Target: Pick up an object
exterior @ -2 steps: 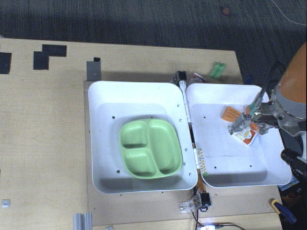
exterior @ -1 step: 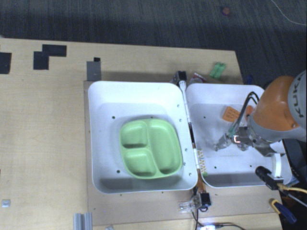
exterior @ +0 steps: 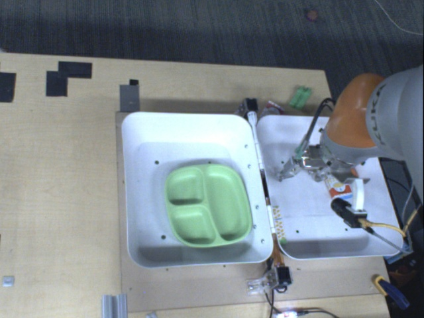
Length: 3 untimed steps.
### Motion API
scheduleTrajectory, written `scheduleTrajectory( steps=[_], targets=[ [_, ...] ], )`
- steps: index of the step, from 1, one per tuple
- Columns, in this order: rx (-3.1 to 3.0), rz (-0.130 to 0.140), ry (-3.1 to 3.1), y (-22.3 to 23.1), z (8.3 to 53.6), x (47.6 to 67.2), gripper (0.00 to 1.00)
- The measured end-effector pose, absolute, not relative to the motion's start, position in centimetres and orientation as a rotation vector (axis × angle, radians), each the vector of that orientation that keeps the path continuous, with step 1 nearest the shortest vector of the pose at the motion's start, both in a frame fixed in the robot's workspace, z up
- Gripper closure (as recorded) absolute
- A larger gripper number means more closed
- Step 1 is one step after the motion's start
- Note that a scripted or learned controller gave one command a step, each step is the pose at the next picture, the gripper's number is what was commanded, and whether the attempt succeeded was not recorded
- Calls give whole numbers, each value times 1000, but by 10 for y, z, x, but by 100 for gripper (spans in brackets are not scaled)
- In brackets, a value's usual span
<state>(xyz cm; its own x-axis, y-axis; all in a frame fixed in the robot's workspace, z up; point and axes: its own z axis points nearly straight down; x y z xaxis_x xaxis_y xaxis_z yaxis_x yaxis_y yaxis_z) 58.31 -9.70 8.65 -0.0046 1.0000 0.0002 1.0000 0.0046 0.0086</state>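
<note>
Two white bins sit side by side on the counter [exterior: 59,211]: the left bin [exterior: 142,151] and the right bin [exterior: 311,234]. One green plate [exterior: 209,204] with three compartments lies in the left bin. The right bin holds one white-and-red item [exterior: 343,191], possibly more under the one arm [exterior: 391,118]. One green piece [exterior: 300,97] lies beyond the bins. Two black patches [exterior: 66,78] mark the counter, and one grey block [exterior: 129,97] stands there too.

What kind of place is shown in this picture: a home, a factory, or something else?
Probably a robotics lab: a robot arm reaches over the right bin, a green divided plate lies in the left bin, and loose cables lie on the wooden bench.
</note>
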Motion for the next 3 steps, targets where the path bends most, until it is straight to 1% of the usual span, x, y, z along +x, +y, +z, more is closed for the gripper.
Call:
scheduleTrajectory(
  steps=[1,2,3],
  targets=[
    [2213,6,2225,-87,86,637,0],
    [2207,14,2224,-87,98,639,100],
    [2208,13,2224,-87,98,638,0]
  ],
)
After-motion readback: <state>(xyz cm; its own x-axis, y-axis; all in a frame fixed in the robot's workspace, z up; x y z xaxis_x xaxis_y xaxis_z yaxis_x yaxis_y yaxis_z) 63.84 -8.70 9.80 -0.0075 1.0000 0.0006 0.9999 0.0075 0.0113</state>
